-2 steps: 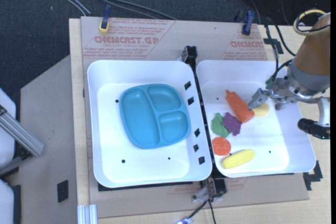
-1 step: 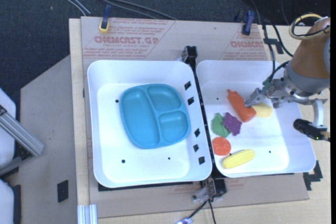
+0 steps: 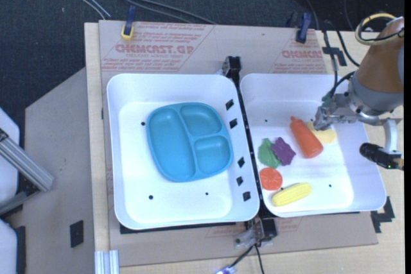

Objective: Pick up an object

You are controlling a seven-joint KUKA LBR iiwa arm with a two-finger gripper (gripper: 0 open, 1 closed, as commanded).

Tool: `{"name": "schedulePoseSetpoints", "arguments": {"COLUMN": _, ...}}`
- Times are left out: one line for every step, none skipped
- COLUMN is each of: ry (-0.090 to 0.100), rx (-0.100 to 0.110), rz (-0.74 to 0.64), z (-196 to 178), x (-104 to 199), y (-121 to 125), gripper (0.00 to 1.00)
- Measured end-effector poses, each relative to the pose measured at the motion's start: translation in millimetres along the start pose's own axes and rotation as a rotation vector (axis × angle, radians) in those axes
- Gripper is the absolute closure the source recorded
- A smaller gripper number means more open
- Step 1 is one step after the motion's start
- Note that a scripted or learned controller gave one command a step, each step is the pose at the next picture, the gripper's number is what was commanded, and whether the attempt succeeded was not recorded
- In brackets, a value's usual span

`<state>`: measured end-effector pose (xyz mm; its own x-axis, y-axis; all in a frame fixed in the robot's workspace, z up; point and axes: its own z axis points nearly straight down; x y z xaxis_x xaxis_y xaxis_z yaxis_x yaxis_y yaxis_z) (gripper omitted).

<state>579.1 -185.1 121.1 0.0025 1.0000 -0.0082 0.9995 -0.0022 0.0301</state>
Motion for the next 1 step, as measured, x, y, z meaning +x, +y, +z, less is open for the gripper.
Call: {"name": "schedulePoseSetpoints", "arguments": {"ry": 0.006, "rx": 0.023, "rz": -0.004, "z": -59.9, "x": -3.8, "y": 11.9, "gripper": 1.0}}
